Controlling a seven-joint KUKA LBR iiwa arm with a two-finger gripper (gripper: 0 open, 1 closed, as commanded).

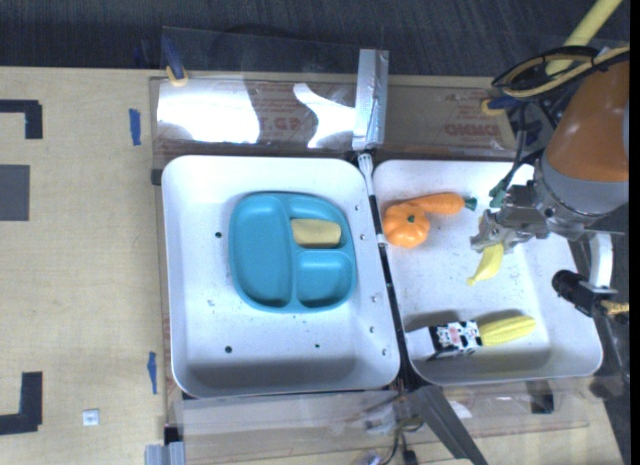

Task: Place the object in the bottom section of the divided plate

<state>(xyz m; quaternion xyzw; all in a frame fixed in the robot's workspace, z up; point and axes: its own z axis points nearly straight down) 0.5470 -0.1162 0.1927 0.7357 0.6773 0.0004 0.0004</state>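
Note:
A blue divided plate (290,250) lies in the left bin (190,283). A pale yellow piece (316,232) rests in the plate's upper right section. My gripper (492,240) hangs over the upper right part of the right bin (440,288). It is shut on the top end of a small yellow banana (486,265). The banana slants down to the left from the fingertips, close above the bin floor.
In the right bin, an orange pumpkin (406,224) and a carrot (438,203) lie at the top left. A yellow corn cob (507,330) and a black-and-white toy (452,337) lie near the front wall. A ridge (381,253) divides the two bins.

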